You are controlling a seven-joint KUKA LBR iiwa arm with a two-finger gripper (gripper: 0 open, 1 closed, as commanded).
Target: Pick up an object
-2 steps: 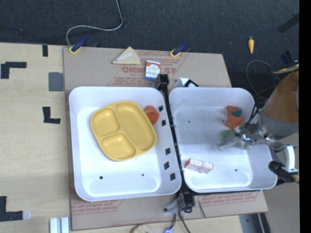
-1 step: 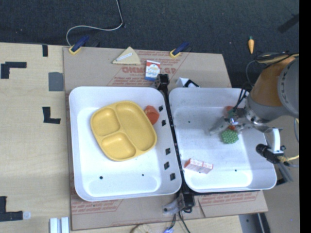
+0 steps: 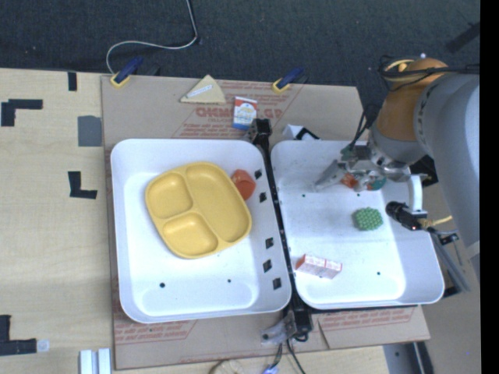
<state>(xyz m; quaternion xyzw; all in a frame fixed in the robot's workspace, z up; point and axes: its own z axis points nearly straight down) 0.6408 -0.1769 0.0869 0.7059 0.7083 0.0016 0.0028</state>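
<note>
Where pincer hovers, green ball lies near

Divided plate in left bin; ball, packet in right bin.

Two white bins sit side by side. One yellow divided plate, one orange cup, one green ball, two small red-and-white cartons.
</note>
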